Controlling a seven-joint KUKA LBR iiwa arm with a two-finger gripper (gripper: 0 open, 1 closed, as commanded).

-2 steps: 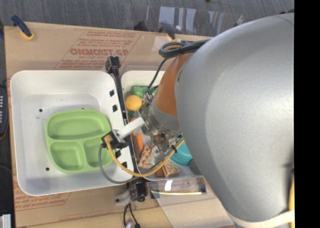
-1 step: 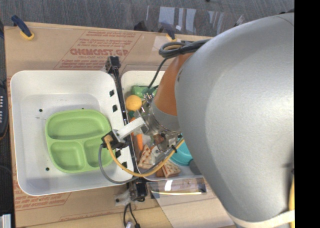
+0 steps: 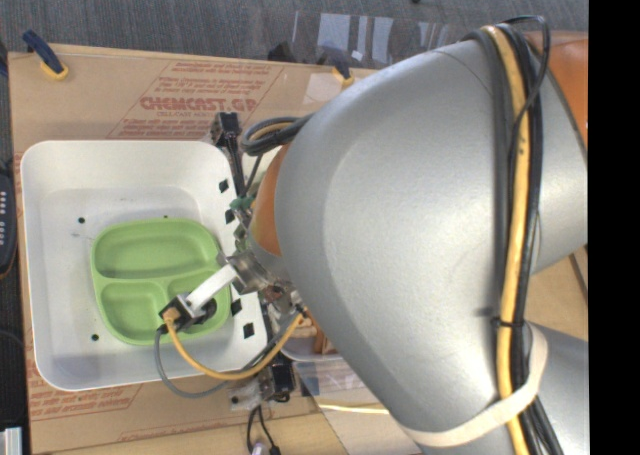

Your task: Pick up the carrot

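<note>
The big grey arm fills the right half of the camera view and covers the right bin. Its wrist reaches down to the wall between the two bins, where part of my gripper shows beneath the arm. A thin orange-brown strip peeks out under the arm by the right bin's near-left corner; I cannot tell whether it is the carrot. The left bin holds a green divided plate, and nothing lies in the plate's visible compartments.
Brown cardboard lies under the bins at the back. A blue and yellow clamp sits at the far left corner. Cables loop past the left bin's near right corner.
</note>
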